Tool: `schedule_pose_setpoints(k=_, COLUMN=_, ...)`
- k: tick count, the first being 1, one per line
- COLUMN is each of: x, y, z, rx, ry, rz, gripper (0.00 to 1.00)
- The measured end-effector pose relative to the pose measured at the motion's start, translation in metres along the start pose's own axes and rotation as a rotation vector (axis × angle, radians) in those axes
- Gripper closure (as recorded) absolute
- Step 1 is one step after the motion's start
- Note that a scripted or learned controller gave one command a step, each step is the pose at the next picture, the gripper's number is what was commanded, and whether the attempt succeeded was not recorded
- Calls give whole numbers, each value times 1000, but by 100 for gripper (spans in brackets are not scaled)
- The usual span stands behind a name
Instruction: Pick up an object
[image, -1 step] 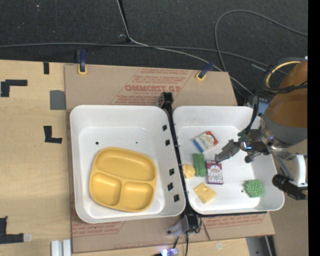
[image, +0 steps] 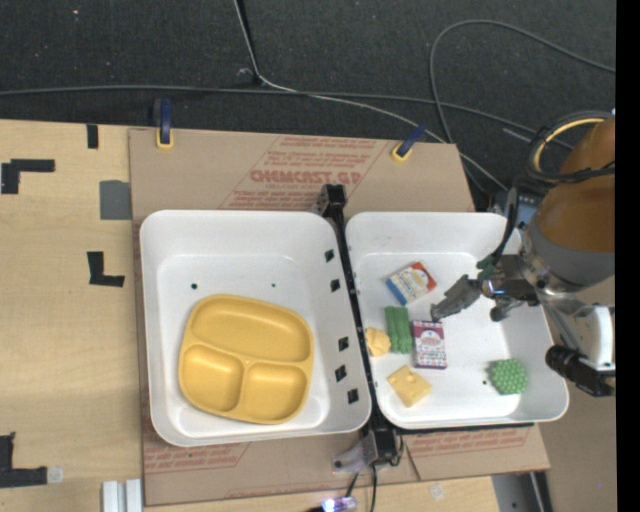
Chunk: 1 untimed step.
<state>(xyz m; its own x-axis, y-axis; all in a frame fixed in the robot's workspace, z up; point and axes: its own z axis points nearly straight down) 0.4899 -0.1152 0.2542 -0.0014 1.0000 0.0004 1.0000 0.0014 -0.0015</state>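
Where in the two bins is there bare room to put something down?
Left bin: bare strip behind the yellow tray. Right bin: bare near the far wall. Crowded: green block, card box and cheese close together, gripper above.

The gripper (image: 472, 301) hangs over the right bin (image: 452, 231) with its fingers (image: 452, 300) spread apart. Just left of the fingers lie a blue and white packet (image: 410, 282) and a pink carton (image: 430, 345) beside a green block (image: 399, 329). Nearer the front sit two yellow pieces (image: 409, 385), and a green knobbly ball (image: 508, 376) lies right of the fingers. Bare white floor lies behind the fingers, toward the bin's far wall, and directly under them.
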Motion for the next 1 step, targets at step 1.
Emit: schedule_pose_setpoints(k=1, x=2, y=1, z=44, rx=4, ry=0, rz=1, gripper=0)
